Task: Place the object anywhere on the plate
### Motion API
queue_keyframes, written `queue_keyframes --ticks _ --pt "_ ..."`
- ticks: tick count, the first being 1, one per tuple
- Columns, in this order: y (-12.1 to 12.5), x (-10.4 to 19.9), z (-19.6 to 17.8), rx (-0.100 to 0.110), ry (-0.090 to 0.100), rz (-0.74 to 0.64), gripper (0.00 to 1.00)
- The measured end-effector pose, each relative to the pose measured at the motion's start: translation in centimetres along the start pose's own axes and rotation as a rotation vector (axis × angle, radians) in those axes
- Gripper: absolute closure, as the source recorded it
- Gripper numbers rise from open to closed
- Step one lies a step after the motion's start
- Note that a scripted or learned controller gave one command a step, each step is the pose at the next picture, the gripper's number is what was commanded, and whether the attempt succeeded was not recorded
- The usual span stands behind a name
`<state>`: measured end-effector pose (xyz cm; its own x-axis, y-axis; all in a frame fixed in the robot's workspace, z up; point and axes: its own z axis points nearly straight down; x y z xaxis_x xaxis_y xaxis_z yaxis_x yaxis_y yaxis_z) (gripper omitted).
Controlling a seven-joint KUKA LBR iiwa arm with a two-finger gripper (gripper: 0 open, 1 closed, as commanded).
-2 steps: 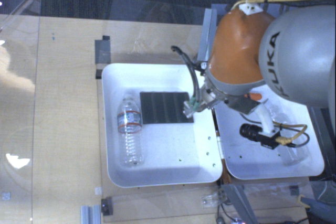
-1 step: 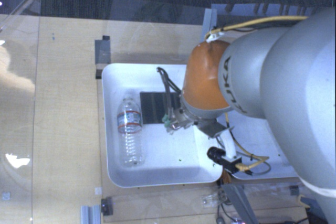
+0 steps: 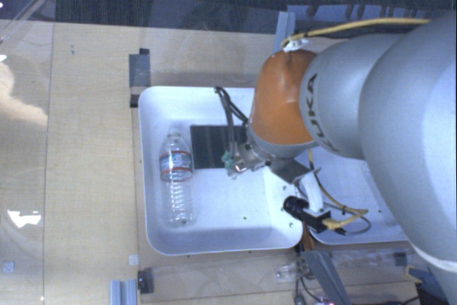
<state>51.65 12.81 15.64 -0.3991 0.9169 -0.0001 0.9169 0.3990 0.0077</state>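
Heads up: your water bottle (image 3: 176,177) lies along the left bin's (image 3: 214,236) left wall, long axis parallel to it. The gripper (image 3: 235,162) hangs to its right, near a dark plate (image 3: 207,145); can't tell its grip state.

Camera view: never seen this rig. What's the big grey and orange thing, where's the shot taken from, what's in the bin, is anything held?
It is one fixed camera above a wooden bench, looking down at a slant. The big grey shape with the orange band is a robot arm reaching in from the right. Its claw sits at the arm's tip, above the left white bin. From this angle I cannot tell how the claw is set, and nothing can be seen held in it.

In the left bin lies a clear plastic water bottle, on its side near the bin's left wall, apart from the claw. A flat dark rectangle lies beside the claw, possibly the plate. A second white bin sits to the right, mostly hidden under the arm.
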Motion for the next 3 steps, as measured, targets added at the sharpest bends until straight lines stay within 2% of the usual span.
queue_keyframes --ticks 3 --pt "0.7 -0.2 -3.3 -0.019 -0.002 -0.001 1.00"
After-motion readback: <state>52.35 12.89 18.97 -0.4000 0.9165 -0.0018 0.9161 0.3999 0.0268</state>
